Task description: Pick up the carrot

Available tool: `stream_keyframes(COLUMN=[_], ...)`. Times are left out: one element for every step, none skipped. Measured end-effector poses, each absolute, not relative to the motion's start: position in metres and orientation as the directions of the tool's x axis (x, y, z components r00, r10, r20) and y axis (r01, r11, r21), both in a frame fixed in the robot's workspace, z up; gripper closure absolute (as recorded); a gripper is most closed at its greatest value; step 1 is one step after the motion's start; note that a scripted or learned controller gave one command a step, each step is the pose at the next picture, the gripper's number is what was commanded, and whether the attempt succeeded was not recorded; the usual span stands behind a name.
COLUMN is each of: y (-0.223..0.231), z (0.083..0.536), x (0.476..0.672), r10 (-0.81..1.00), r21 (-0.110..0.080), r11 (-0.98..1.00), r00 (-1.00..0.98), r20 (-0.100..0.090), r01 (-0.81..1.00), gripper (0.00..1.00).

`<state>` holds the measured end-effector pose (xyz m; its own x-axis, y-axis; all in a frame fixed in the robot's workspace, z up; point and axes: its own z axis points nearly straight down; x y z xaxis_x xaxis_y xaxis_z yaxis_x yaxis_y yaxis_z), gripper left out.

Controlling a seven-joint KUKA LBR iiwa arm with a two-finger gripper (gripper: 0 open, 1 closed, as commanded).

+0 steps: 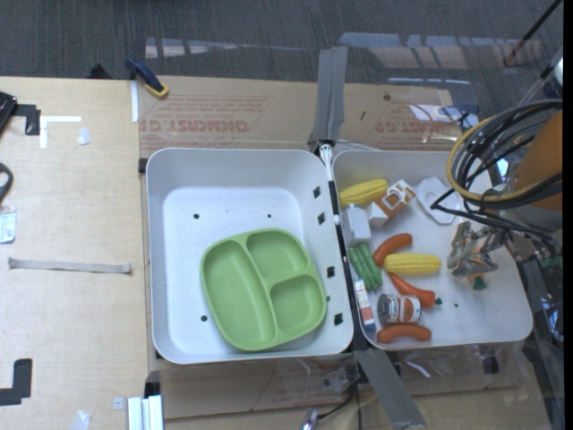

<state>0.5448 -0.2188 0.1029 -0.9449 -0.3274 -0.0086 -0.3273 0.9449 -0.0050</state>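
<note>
Approach phase: gripper (472, 256) hangs low over the right bin (501, 322), can't tell its pincer state, w/ the carrot (412, 288) well to its left beside the corn cob (412, 263), so next move likely needs a leftward shift.

Arm reaches in from right; end effector (472, 256) low, pointing down.

Two shallow white bins (170, 240) look like smooth, slightly glossy plastic. In the left one, the green three-compartment tray (264, 287) is matt plastic. Right of it, the small cylindrical can (398, 309) shows shiny metal. Behind the bins, flat brown cardboard (224, 115) looks dull, papery.
</note>
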Motion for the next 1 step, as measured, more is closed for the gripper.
stream_keyframes(y=[-0.1582], z=[0.1472], x=[0.5182], r10=[-0.169], r21=[0.000], r11=[0.986], r00=[-0.986], r20=[-0.003], r01=[-0.169], gripper=[1.00])
